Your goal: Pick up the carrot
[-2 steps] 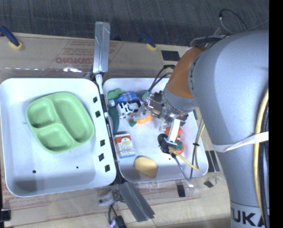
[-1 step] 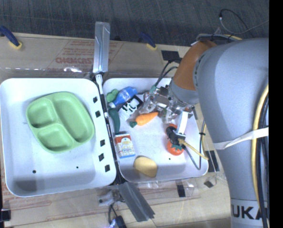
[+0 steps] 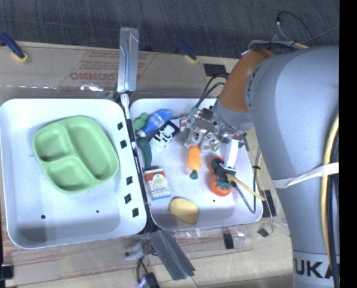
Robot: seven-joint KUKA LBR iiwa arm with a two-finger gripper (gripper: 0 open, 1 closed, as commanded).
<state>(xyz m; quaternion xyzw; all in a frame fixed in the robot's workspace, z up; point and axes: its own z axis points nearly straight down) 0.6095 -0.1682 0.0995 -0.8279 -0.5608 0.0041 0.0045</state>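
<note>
One carrot [image 3: 194, 159] lying lengthwise, green end toward camera, pincer [image 3: 201, 134] above

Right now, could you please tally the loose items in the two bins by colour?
Green: 3, the divided plate, a dark vegetable and a small piece
Orange: 2, the carrot and a tomato-like piece
Blue: 1, a packet
Red and white: 1, a small box
Tan: 1, a potato-like piece
Total: 8
</note>
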